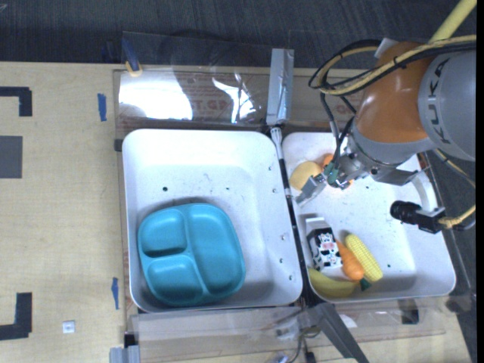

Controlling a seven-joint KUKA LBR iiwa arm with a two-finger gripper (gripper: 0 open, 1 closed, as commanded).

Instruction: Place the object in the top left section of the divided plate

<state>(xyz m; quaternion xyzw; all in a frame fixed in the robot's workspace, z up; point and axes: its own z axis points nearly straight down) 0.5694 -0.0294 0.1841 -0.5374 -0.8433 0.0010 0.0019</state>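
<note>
**Claw low in right bin, nothing clearly picked yet**

Bench (pixel 53 203) carries two white bins side by side. Left bin (pixel 151 157) holds the blue divided plate (pixel 190 254), sitting toward the near-left part, all three sections bare. Right bin (pixel 401 271) holds the toys.

Arm (pixel 408 97) w/ orange band reaches in from the right and hangs over the right bin's far-left corner. Claw (pixel 318 186) is down by the wall between the bins, tips just beside a pale yellow round fruit, prob. a lemon (pixel 305 174). Can't tell if claw is wide or narrow; wrist body and cables hide too much. No item seen between the tips.

Near corner of right bin: banana (pixel 333 284) along the wall, corn cob (pixel 364 255), carrot (pixel 349 263) touching the corn, and a small black-and-white cow-pattern carton (pixel 324 248).

Likely target = the lemon, tho not certain.

Risks, as I judge them:
- Round fruit tight to the bin wall, so a fingertip may hit the wall or roll the fruit away = empty grab.
- Carry must cross the divider; a weak pinch could drop it there.
- Plate sections are shallow; a round item released high may roll into the neighbouring section.
</note>
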